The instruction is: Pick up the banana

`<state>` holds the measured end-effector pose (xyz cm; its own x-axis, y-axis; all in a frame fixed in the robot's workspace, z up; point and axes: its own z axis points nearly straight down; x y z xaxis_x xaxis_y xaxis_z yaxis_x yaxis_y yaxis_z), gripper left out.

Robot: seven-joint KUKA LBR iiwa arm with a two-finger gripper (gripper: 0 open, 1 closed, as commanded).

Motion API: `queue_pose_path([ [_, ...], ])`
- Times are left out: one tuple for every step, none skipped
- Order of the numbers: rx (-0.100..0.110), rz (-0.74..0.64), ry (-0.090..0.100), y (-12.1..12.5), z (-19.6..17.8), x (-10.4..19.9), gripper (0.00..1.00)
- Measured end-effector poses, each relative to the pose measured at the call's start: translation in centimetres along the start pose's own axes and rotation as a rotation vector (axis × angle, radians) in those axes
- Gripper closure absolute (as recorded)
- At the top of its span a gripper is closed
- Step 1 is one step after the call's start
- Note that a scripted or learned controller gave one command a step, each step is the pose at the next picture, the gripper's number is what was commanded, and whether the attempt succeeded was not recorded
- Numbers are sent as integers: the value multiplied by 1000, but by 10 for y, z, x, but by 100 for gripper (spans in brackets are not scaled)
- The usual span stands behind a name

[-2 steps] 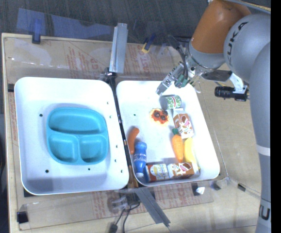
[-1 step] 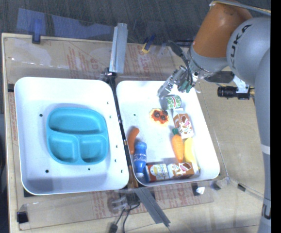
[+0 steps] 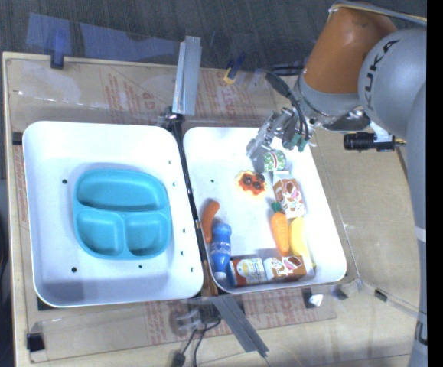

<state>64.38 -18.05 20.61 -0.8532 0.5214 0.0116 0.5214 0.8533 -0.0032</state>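
Note:
The banana is small and yellow. It lies lengthwise near the right wall of the right bin, close beside an orange carrot. My gripper hangs over the upper part of that bin, right beside a small green and white can. It is well apart from the banana, up and to the left of it. A patterned carton lies between the gripper and the banana.
The right bin also holds an orange and black toy, an orange sausage shape, a blue bottle and a juice box along the front wall. A blue divided tray sits in the left bin.

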Motion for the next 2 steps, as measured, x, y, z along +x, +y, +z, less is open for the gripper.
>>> queue_pose_path([
  [0,-62,1,8,2,3,100],
  [1,-60,3,3,2,2,100],
])
